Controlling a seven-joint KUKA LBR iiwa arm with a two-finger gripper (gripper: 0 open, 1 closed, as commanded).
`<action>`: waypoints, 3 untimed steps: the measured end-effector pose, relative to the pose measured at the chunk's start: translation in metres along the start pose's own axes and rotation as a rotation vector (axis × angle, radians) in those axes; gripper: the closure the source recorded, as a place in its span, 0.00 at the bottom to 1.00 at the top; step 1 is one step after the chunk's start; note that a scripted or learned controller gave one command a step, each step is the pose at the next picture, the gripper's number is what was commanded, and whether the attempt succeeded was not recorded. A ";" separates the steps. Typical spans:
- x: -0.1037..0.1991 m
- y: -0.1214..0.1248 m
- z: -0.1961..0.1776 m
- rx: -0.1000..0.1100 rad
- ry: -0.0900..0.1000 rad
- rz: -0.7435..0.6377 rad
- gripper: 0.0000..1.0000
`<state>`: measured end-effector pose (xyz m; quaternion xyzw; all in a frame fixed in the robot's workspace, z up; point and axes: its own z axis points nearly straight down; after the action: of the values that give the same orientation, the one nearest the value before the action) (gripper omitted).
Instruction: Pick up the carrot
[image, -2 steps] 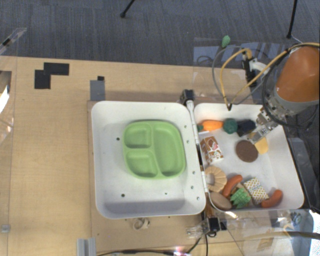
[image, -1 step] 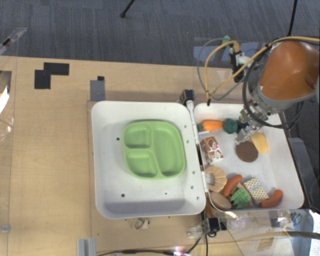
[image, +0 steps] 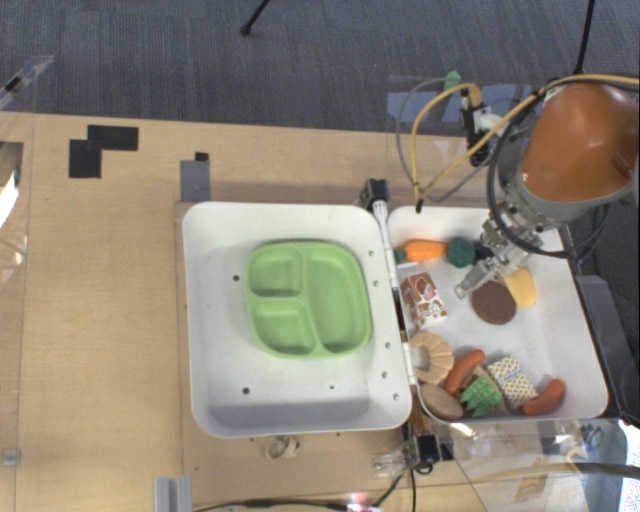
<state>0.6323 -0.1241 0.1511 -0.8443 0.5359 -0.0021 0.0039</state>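
Carrot (image: 424, 250) unobscured, hand (image: 487, 270) nearby

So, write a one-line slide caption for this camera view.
Gripper hovers in the right bin beside the toy carrot; green divided plate sits in the left bin.

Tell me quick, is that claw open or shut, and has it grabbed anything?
Gripper: cannot be told. It hangs over the right bin, with the carrot lying apart to its left, not held.
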 end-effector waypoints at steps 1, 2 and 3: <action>-0.010 -0.033 0.037 0.011 0.019 0.188 0.00; 0.002 -0.047 0.044 0.004 0.027 0.519 0.00; 0.002 -0.047 0.044 0.006 0.028 0.519 0.00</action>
<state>0.6758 -0.1058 0.1071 -0.6782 0.7347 -0.0142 -0.0006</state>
